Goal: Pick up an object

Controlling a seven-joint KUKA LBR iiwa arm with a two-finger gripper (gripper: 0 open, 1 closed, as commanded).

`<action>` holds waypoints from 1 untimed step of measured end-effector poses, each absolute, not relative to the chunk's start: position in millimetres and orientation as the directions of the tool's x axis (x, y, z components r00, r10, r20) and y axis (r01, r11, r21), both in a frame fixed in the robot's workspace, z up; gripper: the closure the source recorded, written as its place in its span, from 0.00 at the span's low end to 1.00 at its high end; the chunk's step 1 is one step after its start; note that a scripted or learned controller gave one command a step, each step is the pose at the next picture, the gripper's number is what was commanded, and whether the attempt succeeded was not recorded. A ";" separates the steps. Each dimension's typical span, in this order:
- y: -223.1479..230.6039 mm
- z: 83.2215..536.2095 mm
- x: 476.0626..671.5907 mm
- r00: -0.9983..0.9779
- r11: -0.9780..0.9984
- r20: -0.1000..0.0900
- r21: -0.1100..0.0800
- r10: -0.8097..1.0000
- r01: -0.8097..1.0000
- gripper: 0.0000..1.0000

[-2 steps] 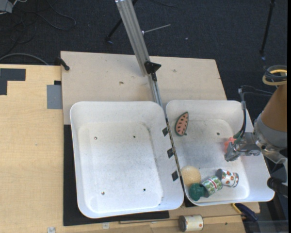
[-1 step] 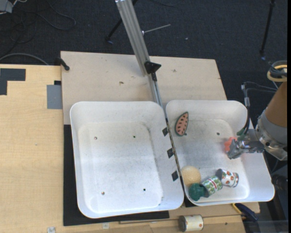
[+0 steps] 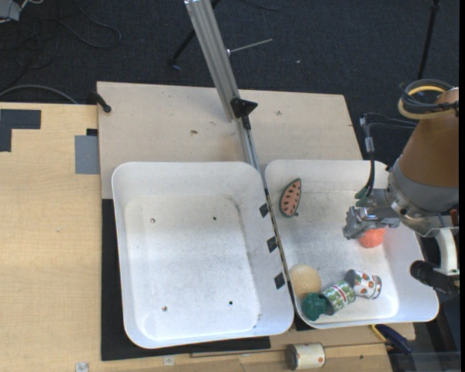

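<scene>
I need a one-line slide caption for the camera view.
Gripper above an orange ball in the right bin, near small toys.

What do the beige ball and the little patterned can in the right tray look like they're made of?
The beige ball looks soft and matte, perhaps foam or sponge; no shine. The patterned can seems rigid, with a printed wrap, metal or plastic. Too small to tell.

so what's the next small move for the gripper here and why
Probably a short drop straight down. The gripper sits right over the orange ball in the right bin, and nothing shows between its fingers. The other items lie nearer the bin's front edge, clear of that path.
</scene>
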State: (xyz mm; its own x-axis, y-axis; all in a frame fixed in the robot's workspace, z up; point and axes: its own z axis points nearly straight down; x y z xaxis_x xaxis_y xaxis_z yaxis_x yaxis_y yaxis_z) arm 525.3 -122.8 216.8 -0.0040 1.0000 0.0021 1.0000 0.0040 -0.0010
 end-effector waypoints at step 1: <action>-80.8 212.7 542.0 -0.003 0.003 0.002 -0.002 1.000 1.000 1.00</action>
State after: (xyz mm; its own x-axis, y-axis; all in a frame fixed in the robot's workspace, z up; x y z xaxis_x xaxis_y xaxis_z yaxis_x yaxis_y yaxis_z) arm 542.0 -80.8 212.7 -0.0035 1.0000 0.0020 1.0000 0.0035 -0.0023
